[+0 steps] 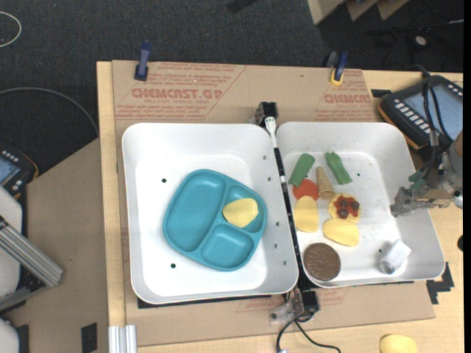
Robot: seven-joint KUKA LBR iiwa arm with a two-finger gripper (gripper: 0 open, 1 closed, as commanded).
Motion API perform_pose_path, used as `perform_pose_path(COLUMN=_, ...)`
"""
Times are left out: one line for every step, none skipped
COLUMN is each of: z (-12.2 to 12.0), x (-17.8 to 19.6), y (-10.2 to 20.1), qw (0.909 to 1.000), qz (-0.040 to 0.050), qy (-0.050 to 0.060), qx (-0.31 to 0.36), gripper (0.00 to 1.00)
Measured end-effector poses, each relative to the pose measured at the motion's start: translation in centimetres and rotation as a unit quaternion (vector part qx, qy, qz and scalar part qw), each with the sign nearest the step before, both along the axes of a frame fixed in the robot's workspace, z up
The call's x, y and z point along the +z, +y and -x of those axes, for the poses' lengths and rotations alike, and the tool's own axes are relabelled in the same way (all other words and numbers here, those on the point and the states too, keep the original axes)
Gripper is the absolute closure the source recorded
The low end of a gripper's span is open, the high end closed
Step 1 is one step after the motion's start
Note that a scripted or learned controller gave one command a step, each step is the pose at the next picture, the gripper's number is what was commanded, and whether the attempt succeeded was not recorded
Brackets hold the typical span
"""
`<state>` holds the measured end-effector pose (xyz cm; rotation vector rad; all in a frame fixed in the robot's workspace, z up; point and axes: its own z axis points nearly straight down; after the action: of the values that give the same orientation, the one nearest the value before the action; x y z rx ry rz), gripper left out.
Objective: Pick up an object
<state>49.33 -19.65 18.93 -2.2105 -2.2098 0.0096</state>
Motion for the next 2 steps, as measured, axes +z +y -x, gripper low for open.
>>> perform_pose_path(z=0.8, x=15.7, y=9.9, qw=0.9998, qz=0.0028, qy=-0.017, qx=0.006, gripper=1.0)
perform_pose_path(z=1.5, x=28.1, y=-0.7, qw=0.9998, qz=0.0088, qy=-0.016, qx=-0.004, gripper=1.0)
